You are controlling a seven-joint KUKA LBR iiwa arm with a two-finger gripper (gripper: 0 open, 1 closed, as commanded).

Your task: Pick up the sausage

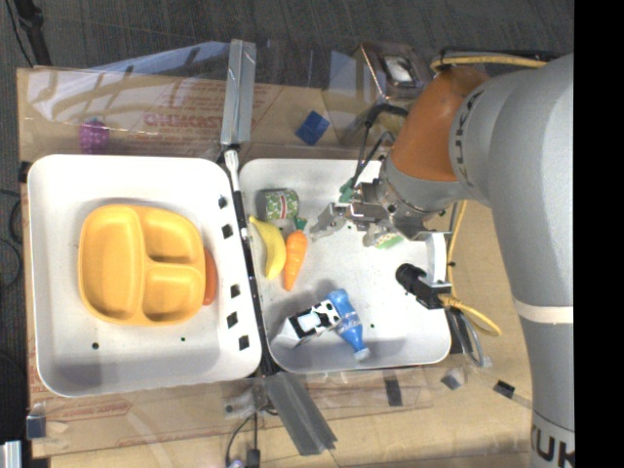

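Camera view: sausage touches tray edge.

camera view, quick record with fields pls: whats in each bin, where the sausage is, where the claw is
left bin: yellow divided tray
target: what looks like the sausage, a reddish sliver against the tray's right edge, in the left bin
right bin: green can, banana, carrot, blue bottle, black-and-white cow toy
claw: over the right bin, right of the can, apart from the sausage
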